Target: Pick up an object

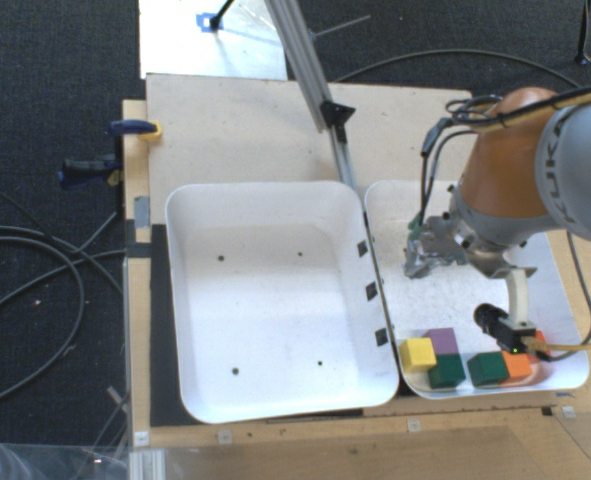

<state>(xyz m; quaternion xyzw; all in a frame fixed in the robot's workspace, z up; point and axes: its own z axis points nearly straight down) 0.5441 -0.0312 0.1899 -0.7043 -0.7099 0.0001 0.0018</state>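
Along the right bin's (395, 208) near wall sit five blocks (447, 371).

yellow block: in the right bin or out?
In. The yellow block sits on the floor of the right bin, at its near edge, beside the purple block and a green block.

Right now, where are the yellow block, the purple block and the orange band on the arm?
yellow block (418, 353), camera view, on its top face.
purple block (442, 341), camera view, on its top face.
orange band (505, 163), camera view, on the middle of its curved side.
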